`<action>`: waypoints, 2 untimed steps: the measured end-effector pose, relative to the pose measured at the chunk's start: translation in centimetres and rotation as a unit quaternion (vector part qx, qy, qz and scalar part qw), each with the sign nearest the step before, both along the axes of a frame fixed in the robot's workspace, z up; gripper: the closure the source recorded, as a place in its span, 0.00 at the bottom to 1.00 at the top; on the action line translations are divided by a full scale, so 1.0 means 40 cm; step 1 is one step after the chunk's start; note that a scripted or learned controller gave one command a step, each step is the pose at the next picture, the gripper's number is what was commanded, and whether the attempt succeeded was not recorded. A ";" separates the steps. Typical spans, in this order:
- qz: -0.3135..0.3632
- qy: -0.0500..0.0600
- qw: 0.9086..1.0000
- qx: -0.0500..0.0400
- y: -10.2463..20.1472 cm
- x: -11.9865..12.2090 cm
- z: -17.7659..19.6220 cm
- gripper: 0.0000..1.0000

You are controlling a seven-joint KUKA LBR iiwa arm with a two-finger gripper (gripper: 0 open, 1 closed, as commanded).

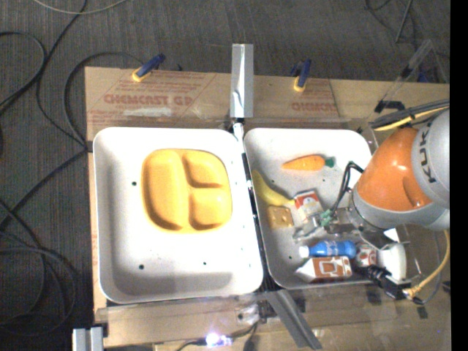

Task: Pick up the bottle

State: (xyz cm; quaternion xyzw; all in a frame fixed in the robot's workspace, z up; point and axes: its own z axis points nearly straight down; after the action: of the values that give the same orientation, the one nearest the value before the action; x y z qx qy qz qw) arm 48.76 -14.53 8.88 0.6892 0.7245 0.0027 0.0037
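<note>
Where the left bin (pixel 110 218) sits on the tabletop (pixel 110 93), a yellow divided tray (pixel 188 189) lies in its upper middle. In the right bin (pixel 281 265), a banana (pixel 265 190) lies along the left wall, a carrot (pixel 305 163) sits near the top, and a small carton (pixel 306 203) rests mid-bin. The bottle (pixel 328 250), blue-labelled with a white cap, lies on its side near the front wall, just above a brown carton (pixel 330 268). The claw (pixel 319 223) hangs just above the bottle; whether it is open or closed cannot be told.
</note>
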 end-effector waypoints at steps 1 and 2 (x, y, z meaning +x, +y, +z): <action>0.000 -0.002 1.000 0.001 0.002 0.005 0.024 1.00; 0.000 -0.002 1.000 0.001 0.002 0.005 0.024 0.00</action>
State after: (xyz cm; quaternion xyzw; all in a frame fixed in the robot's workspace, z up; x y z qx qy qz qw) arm 48.96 -14.46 9.85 0.6890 0.7247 0.0043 0.0043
